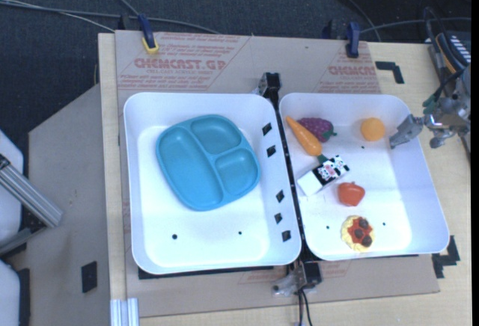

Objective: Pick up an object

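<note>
Pizza toy [358,232] nearest, gripper [408,131] far right.

Nearest in the right bin [419,190] lies the pizza toy, round, yellow with dark toppings. Just beyond it sits a red pepper [350,193], then a black-and-white cow block [322,173] close to the divider. Farther back lie a carrot [304,135] and purple grapes [319,125], touching, with an orange [372,128] to their right. Level with the orange, the gripper hangs over the bin's right rim; a grey finger [405,131] slants down toward the wall, and whether it is spread or closed I cannot tell. Nothing shows between its tips. A blue tray [207,161] rests in the left bin [142,190].
</note>
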`<state>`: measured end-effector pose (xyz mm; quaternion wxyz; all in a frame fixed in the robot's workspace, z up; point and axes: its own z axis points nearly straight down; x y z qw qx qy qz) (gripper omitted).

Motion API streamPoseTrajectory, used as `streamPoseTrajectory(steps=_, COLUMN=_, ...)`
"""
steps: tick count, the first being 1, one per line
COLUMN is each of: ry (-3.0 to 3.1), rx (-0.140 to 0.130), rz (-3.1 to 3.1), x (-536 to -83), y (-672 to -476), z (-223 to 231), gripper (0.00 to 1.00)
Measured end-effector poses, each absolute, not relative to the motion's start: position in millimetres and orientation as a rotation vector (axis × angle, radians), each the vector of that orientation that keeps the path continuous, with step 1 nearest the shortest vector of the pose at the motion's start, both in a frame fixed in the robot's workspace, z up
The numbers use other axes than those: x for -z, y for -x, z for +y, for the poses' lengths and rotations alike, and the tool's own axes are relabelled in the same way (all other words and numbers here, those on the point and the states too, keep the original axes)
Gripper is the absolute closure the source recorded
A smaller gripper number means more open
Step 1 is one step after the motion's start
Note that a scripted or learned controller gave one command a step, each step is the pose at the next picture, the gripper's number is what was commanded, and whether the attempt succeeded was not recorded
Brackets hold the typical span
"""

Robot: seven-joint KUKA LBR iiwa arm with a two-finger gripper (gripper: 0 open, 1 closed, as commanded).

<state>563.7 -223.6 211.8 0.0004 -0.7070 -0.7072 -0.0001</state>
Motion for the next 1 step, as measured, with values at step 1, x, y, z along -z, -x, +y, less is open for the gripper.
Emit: streamPoseTrajectory(steps=1, ry=2.216, rx=-0.004, rz=-2.215, x=-150.5, y=-556.5, z=-221.6, gripper=0.0)
